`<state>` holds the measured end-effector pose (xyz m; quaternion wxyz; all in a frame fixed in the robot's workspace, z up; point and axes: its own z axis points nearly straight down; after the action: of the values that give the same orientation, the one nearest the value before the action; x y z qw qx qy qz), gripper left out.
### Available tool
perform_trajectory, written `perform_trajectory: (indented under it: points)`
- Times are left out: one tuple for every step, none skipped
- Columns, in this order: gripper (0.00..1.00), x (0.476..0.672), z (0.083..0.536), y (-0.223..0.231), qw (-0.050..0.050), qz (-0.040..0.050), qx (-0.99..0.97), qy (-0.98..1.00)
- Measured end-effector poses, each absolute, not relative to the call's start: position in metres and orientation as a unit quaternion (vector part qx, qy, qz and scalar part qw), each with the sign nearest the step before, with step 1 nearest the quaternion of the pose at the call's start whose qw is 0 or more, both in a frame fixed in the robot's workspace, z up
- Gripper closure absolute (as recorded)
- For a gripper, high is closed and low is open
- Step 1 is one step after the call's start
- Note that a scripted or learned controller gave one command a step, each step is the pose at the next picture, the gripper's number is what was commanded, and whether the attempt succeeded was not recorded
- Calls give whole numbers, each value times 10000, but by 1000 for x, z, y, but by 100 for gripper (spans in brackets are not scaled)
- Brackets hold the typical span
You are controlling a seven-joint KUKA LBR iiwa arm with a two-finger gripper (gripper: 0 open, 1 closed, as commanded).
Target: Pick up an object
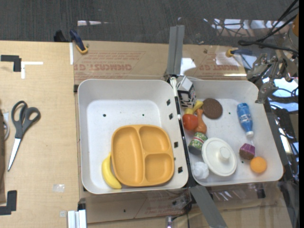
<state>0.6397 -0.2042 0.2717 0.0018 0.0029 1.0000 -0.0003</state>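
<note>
On the worktop point(38, 175) we see two shallow white bins side by side. In the left bin point(123, 96) an orange divided plate point(142, 155) lies toward the front, a yellow banana point(108, 174) tucked at its left edge. The right bin point(266, 141) holds a blue plastic bottle point(244, 118), a white round lid point(219, 156) and an orange ball point(258, 165). Grey-handled scissors point(20, 125) lie far left.

**A lab bench, set up for robot trials**

You were looking at a research lab. Two white bins point(85, 141) sat clamped side by side on a plywood bench point(38, 175), backed by cardboard point(118, 63). Scissors point(20, 127) lay on the bench, black brackets point(12, 63) marked its edge, and loose cables point(278, 13) trailed over grey carpet point(142, 8).
</note>
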Motion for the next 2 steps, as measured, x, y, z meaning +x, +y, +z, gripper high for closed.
perform_trajectory:
  points:
    - [0, 659, 149, -216, 7, -1, -95, 10000]
    - [0, 633, 93, -221, 21, -3, 225, 9997]
